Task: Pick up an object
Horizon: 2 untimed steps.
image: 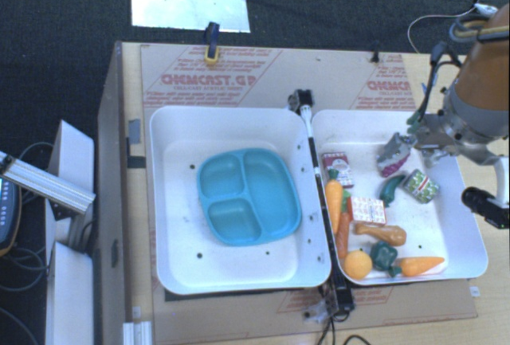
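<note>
Orange carrot [420, 264] lies below claw [396, 149]

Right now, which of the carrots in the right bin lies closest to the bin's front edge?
The short carrot at the front right, pointing right beside the green pepper. The two long carrots lie lengthwise against the divider.

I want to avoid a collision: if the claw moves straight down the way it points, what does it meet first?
Probably the purple and grey object directly under the claw; depth is unclear from this slanted view.
</note>
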Available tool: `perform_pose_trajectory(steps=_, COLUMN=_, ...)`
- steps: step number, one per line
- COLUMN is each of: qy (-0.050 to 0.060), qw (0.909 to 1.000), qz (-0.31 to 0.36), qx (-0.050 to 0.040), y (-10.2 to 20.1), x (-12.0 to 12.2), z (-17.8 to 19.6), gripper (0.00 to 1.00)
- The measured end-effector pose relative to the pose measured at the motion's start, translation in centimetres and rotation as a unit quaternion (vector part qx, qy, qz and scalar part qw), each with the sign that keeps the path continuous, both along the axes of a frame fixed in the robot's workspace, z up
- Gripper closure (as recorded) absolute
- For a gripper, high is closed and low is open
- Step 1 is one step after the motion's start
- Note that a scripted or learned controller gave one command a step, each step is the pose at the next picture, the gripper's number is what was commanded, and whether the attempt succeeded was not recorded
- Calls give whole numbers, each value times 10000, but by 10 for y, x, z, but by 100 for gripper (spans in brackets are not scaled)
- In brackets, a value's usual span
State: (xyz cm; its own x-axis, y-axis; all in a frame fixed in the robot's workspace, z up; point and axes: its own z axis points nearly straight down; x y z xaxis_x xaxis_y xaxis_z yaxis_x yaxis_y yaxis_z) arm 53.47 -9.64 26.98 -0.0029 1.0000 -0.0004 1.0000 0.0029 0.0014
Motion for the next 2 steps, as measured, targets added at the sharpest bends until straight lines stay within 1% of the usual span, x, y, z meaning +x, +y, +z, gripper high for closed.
perform_pose_trajectory(steps=1, qy=8, qw=10000, qz=-14, qx=-4, y=-78, x=14, z=-77, gripper=0)
perform_pose_trajectory(steps=2, qy=-63, qw=10000, qz=4, qx=-23, y=-46, x=60, z=-181, gripper=0)
